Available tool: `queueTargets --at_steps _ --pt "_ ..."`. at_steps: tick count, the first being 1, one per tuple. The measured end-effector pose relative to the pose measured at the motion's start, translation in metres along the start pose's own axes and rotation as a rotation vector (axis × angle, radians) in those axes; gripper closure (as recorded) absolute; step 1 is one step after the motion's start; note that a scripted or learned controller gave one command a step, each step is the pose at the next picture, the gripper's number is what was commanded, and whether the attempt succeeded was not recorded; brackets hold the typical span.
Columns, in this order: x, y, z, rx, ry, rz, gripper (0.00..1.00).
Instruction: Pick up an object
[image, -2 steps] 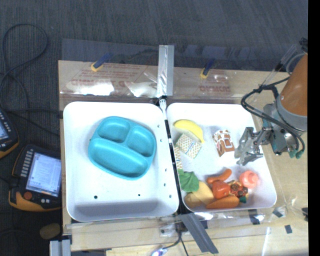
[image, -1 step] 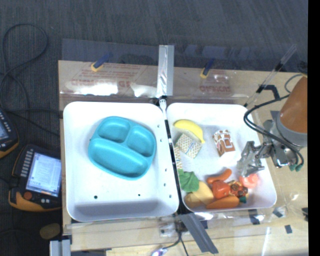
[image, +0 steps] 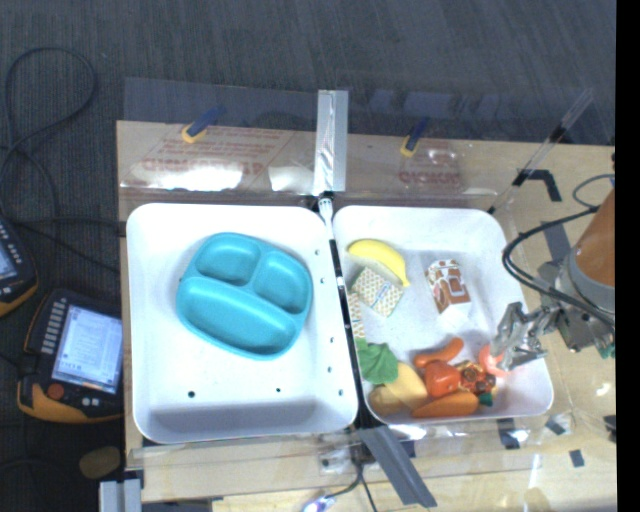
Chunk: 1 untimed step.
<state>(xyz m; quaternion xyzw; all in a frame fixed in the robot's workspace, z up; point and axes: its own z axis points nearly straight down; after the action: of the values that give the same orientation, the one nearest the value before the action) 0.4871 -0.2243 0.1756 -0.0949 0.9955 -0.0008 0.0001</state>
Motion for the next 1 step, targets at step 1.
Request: queueTargets --at_steps 1 --pt "-0.0581 0.0626 -0.163 -0.001 -0.005 0.072 1.0"
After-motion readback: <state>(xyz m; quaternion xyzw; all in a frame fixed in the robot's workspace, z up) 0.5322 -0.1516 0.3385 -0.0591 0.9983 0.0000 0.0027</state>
